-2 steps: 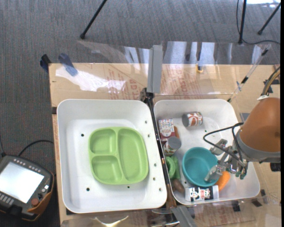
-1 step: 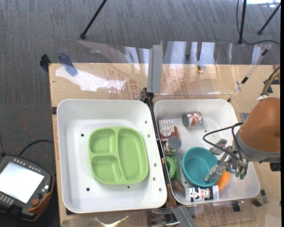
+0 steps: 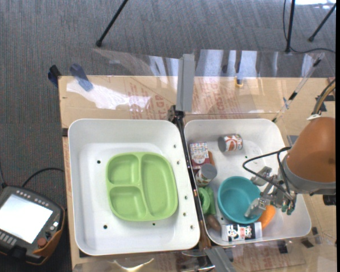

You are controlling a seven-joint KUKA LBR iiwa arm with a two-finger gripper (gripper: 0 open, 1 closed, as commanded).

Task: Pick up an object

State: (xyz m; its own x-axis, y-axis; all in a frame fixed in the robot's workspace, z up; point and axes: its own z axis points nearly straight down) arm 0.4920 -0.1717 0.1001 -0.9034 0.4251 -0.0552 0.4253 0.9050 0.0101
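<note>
The right bin [image 3: 283, 135] holds several items. A teal bowl [image 3: 235, 197] sits in its middle, with an orange carrot-like object [image 3: 268, 216] at the bowl's right rim. My gripper [image 3: 266, 204] hangs low over the bowl's right edge, directly above the orange object and partly covering it. A tipped red-and-silver can [image 3: 231, 143] lies at the back. A red-and-white carton [image 3: 199, 152] and a small grey tin [image 3: 205, 174] lie along the left wall, and a green item [image 3: 205, 200] is below them. A black-and-white carton [image 3: 242, 232] lies at the front.
The left bin [image 3: 90, 135] bears a green divided plate [image 3: 141, 186]. A metal divider [image 3: 185, 86] and clear shields stand behind the bins. A teach pendant [image 3: 22, 222] lies on the floor at the lower left. The arm's orange band [image 3: 314, 152] overhangs the right bin's right wall.
</note>
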